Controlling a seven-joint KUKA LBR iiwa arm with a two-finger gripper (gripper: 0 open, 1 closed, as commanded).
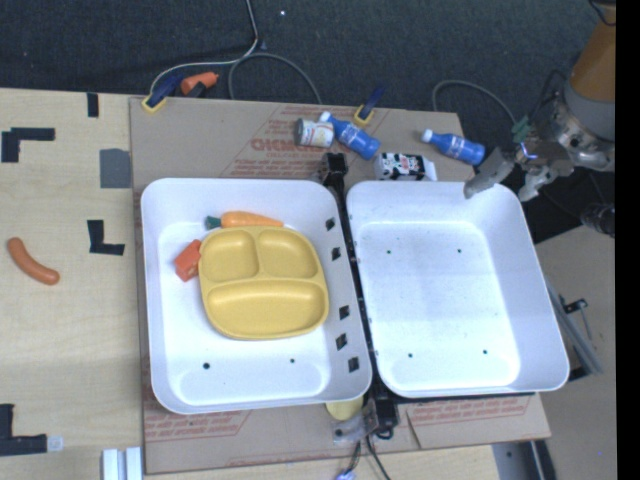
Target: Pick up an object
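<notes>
A yellow three-compartment tray [264,281] lies in the left bin [165,298]; the end effector's [505,171] grip state is unclear.

A bench [60,368] of pale wood is seen, overlaid by a brown cardboard sheet [250,148]. Two white bins, the left bin [165,368] and the right bin [520,298], are set side by side on the cardboard. Behind them two blue bottles [352,136] [455,147], a small white jar [315,131] and a black-and-white carton [405,166] are laid. An orange sausage [32,261] is placed on the wood at far left.
</notes>
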